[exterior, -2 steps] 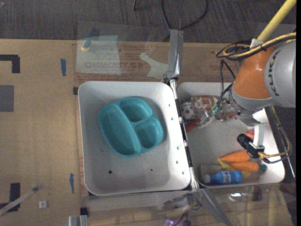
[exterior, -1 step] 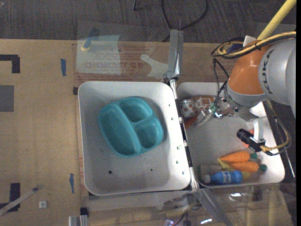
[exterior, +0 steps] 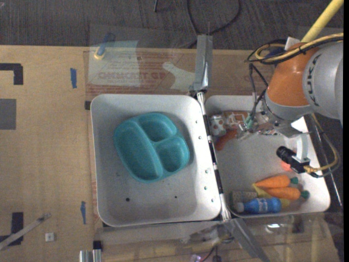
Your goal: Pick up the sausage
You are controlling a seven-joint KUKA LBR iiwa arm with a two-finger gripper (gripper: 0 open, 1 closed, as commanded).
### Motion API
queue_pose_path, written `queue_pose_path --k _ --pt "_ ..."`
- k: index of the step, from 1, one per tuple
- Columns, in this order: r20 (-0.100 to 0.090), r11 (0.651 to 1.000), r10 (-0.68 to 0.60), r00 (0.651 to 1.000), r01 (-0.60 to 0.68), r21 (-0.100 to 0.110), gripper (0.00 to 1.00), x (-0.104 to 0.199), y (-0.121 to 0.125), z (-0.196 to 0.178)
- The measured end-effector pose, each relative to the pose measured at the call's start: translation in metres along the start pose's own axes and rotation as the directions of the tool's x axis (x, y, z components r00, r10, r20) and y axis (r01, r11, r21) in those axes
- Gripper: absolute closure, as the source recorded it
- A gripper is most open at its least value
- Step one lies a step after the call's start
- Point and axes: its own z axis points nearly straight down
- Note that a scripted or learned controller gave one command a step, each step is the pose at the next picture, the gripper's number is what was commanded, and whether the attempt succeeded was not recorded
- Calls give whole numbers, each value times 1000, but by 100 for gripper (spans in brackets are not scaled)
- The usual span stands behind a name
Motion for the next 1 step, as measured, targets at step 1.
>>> queue_pose_path --k 1 --pt "0 1000 1 1000 -1 1 0 0 0 0"
